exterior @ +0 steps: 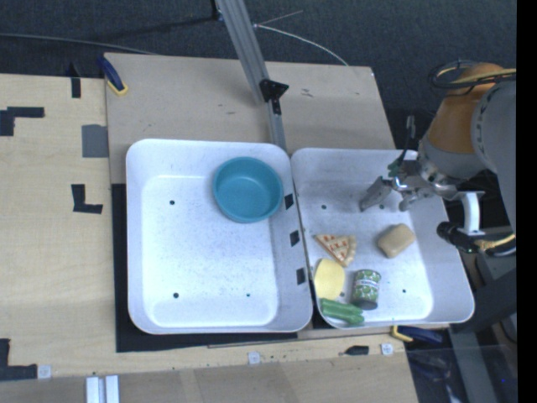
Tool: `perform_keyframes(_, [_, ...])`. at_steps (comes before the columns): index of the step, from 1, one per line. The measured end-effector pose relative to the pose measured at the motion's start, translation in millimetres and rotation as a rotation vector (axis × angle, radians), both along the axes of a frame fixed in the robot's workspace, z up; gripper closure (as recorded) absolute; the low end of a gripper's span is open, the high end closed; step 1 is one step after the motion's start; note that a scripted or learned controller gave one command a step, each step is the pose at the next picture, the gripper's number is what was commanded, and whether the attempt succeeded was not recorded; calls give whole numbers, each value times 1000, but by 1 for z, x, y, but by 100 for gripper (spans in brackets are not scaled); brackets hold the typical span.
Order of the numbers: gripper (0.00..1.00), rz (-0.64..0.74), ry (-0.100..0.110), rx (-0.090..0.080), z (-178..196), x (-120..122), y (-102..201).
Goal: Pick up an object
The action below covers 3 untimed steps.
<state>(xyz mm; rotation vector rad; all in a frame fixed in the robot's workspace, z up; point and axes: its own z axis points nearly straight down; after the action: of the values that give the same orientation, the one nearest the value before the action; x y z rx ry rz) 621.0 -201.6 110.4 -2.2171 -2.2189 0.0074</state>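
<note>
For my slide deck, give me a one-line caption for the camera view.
Pincer hovers in the right bin above a tan block; blue bowl sits in the left bin.

A pale wooden bench (50, 225) runs across the picture, dark tape marks (82, 201) dotted over its left side. Up at the back-left corner of the raised board lies a blue-and-yellow clamp (112, 75). A slanted metal pole (248, 49) crosses in from the top, ending between the two trays at a black bracket (273, 89). Thin cables (285, 30) trail over the dark blue floor (403, 15) behind. Another blue-and-yellow clamp (419, 335) sits at the front-right edge.
</note>
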Motion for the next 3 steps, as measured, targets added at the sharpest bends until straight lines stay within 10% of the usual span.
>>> perform_keyframes(1, [0,1,-5,-2,-23,0,1])
perform_keyframes(2, [100,3,-6,-2,-12,0,1])
perform_keyframes(3, [100,0,-9,-1,32,0,-3])
